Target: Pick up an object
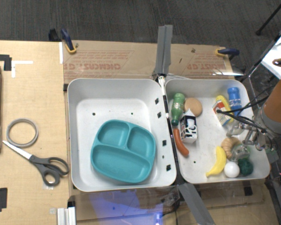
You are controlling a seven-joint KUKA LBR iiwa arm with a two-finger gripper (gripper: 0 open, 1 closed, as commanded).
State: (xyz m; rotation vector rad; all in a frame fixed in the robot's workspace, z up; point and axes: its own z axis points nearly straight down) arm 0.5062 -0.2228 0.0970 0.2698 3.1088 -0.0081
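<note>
The right bin (196, 168) holds several small objects: a green bottle (178, 106), a tan egg-shaped piece (193, 106), a black-and-white carton (189, 127), a red sausage (180, 142), a banana (218, 162), a white ball (232, 169), a dark green item (246, 167), a blue bottle (233, 97) and a yellow item (221, 102). My gripper (243, 142) hangs low over the bin's right side, right by a brownish object (230, 145) and just above the ball and the dark green item. Cables and the wrist hide its tips.
The left bin (79, 107) holds a teal divided plate (124, 151). On the bench to the left lie scissors (42, 163) and a tape roll (22, 132). A grey divider bar (164, 50) runs back between the bins.
</note>
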